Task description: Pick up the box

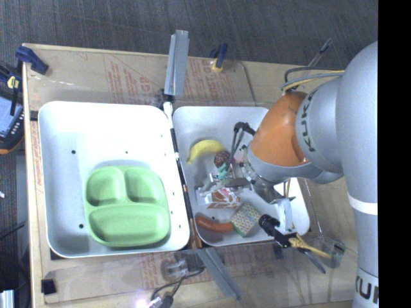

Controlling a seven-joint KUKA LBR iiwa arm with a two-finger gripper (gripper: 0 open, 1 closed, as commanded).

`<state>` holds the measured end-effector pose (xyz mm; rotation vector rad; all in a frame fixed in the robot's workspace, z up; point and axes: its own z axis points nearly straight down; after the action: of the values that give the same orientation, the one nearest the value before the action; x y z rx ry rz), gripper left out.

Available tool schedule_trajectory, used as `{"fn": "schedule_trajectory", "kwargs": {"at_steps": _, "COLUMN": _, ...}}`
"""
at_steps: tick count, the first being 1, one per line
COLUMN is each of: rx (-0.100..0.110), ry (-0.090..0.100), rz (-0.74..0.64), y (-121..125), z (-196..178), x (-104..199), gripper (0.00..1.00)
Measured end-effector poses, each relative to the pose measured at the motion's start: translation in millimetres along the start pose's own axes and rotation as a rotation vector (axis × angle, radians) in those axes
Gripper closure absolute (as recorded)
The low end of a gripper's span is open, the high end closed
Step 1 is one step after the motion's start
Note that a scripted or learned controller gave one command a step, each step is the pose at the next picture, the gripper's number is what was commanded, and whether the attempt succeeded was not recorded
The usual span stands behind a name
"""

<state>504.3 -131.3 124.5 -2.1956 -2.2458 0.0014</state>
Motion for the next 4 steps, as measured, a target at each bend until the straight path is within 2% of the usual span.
{"fn": "schedule_trajectory", "kwargs": {"at_steps": 1, "rx": 0.003, "ry": 0.002, "rz": -0.013, "y": -29, "z": -3, "x": -40, "gripper": 0.00}}
{"fn": "schedule_trajectory", "kwargs": {"at_steps": 2, "rx": 0.003, "ry": 0.003, "rz": -0.181, "y": -30, "z": 33, "x": -74, "gripper": 0.00}}
{"fn": "schedule_trajectory", "kwargs": {"at_steps": 3, "rx": 0.005, "ry": 0.004, "rz": -0.187, "y": -30, "z": 24, "x": -74, "gripper": 1.00}}
{"fn": "schedule_trajectory", "kwargs": {"at_steps": 4, "rx": 0.005, "ry": 0.003, "rz": -0.187, "y": -30, "z": 24, "x": -74, "gripper": 0.00}}
